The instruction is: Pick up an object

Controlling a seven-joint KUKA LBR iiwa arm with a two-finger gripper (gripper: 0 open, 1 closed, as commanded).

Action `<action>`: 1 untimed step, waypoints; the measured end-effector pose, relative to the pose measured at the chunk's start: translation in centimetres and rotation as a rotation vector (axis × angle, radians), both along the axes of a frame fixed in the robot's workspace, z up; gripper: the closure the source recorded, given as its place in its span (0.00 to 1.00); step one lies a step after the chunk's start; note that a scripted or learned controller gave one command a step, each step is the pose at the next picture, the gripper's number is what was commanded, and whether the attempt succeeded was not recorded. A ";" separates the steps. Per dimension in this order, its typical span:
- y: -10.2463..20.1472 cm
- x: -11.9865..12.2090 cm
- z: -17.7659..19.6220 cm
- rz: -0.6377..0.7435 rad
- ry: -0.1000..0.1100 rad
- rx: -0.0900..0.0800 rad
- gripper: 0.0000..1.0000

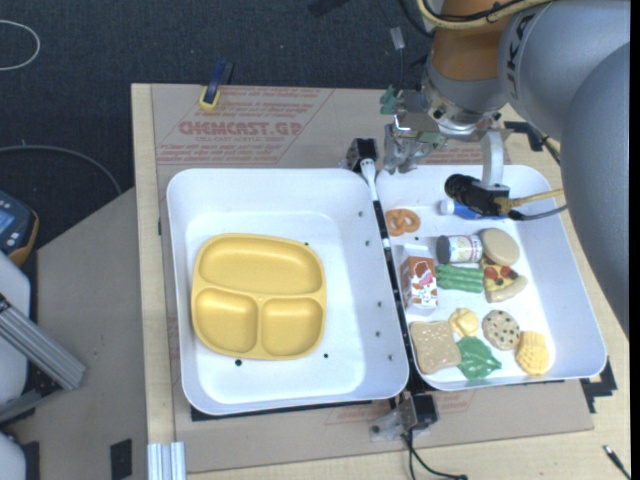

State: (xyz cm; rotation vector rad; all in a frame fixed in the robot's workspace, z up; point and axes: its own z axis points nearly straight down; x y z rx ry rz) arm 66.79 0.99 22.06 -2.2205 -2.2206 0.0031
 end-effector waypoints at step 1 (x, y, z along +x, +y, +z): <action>1.8 0.0 1.1 0.002 -0.005 0.001 1.00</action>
